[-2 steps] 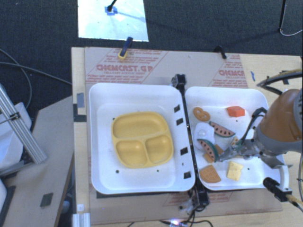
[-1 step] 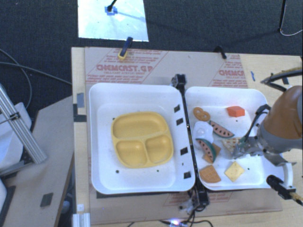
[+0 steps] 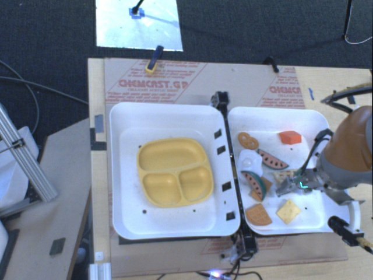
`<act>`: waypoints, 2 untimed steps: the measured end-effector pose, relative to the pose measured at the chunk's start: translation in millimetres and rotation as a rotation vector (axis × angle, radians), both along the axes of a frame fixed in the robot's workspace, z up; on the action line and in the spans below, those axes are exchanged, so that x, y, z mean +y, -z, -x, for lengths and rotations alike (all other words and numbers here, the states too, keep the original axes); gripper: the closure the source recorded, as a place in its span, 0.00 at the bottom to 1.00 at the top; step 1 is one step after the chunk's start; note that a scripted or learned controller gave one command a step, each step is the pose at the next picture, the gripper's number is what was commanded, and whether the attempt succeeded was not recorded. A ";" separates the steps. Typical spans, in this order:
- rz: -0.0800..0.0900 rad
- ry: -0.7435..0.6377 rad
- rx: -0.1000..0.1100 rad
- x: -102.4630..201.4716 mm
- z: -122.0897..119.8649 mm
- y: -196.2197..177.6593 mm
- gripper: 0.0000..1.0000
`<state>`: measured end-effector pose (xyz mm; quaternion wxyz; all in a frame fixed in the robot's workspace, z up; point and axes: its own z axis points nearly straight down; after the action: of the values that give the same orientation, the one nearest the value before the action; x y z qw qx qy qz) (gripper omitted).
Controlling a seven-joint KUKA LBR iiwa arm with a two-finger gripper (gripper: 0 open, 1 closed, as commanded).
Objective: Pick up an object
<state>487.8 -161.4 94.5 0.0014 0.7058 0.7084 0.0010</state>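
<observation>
The grey arm with the orange band reaches in from the right and hangs low over the right-hand shallow white bin [image 3: 319,119], its end effector [image 3: 289,184] lowered among the toy food pieces near the bin's middle. Whether the end effector is released or clenched cannot be told; its tip is small and blurred against the clutter, and nothing can be seen held in it.

The pickable things all lie in this right bin, which explains why the arm works there. A small orange block [image 3: 290,137] sits toward the far wall, a round brown pretzel-like piece [image 3: 247,140] lies near the dividing edge, and two watermelon-slice shapes [image 3: 272,159] and [image 3: 254,184] lie between them and the tip. A pale yellow cheese-like wedge [image 3: 288,211] and a tan cracker-shaped piece [image 3: 258,214] rest near the front wall, just beside the tip's position.

The left-hand white bin [image 3: 122,174] holds a yellow plastic compartment tray [image 3: 173,171], lying flat in the middle, well apart from the arm. Both bins rest side by side on the cardboard-covered counter [image 3: 175,83].

Judging by the low pose, the arm appears to be at the grasp attempt.
</observation>
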 end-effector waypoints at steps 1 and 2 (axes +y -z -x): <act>0.004 0.006 -0.001 -48.5 -2.9 -33.7 0.00; -0.002 -0.007 -0.001 19.0 -55.0 -17.8 0.00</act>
<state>542.8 -142.4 112.3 0.0010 0.7032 0.7110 0.0019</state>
